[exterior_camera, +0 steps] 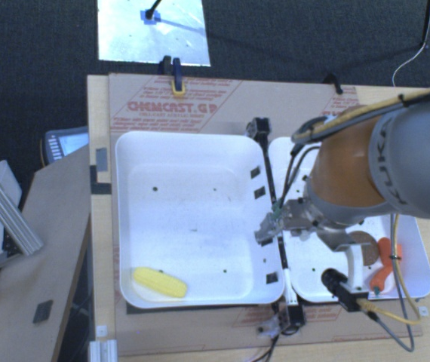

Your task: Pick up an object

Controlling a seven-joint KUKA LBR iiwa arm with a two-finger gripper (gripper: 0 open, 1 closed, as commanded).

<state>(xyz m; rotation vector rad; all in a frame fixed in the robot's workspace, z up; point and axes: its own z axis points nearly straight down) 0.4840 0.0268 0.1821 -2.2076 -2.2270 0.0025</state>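
A yellow corn cob (pixel 159 281) lies in the near left corner of the left bin (pixel 192 164). An orange carrot-like object (pixel 385 264) rests near the right wall of the right bin (pixel 419 277), with a brown object (pixel 363 246) just to its left. My gripper (pixel 274 227) hangs over the seam between the two bins, low above the right bin's left rim. I see nothing held in it. The arm's grey and orange wrist (pixel 351 172) hides most of the right bin's floor.
Black clips (pixel 259 173) line the rims where the bins meet. A yellow clamp (pixel 177 78) holds the board at the back. A cable (pixel 392 319) loops off the arm past the right bin's front edge.
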